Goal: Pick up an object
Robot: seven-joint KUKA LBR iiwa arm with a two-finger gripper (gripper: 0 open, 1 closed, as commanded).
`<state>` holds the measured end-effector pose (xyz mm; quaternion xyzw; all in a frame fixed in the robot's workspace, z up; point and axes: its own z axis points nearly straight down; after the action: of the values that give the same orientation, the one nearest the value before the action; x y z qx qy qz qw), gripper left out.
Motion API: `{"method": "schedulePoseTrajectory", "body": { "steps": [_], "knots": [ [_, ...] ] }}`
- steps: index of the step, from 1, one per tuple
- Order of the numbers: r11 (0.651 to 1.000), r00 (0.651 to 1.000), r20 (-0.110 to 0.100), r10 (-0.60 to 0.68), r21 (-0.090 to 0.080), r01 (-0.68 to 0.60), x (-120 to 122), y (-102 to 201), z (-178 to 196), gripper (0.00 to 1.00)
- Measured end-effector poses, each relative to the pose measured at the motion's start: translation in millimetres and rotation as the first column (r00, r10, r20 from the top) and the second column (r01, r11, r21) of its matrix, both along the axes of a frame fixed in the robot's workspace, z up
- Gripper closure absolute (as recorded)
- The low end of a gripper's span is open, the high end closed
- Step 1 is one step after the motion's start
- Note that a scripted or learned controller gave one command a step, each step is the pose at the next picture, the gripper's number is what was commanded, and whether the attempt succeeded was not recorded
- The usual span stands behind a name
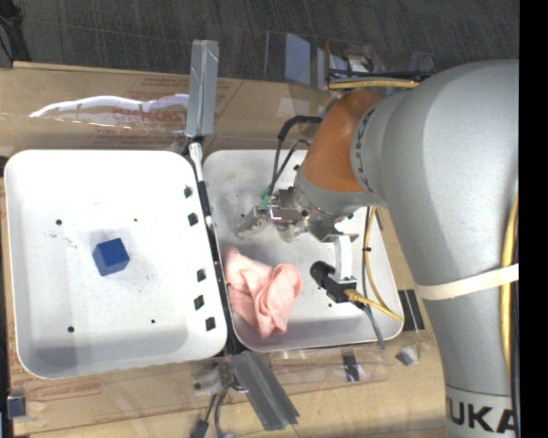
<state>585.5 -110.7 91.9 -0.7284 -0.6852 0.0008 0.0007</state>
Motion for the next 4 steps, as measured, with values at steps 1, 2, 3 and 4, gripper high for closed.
{"method": "schedulePoseTrajectory", "body": {
  "steps": [1, 2, 3, 4],
  "knots": [
    [0.979, 0.979, -0.006, -0.204, 0.001, 0.204, -7.6, 19.8, -1.4, 0.00],
    [0.977, 0.977, -0.002, -0.211, 0.001, 0.211, -9.2, -44.4, 48.8, 0.00],
    [0.979, 0.979, -0.006, -0.203, 0.002, 0.203, -9.3, -43.2, 57.8, 1.00],
    [0.979, 0.979, -0.006, -0.203, 0.002, 0.203, -9.3, -43.0, 57.8, 0.00]
  ]
}}
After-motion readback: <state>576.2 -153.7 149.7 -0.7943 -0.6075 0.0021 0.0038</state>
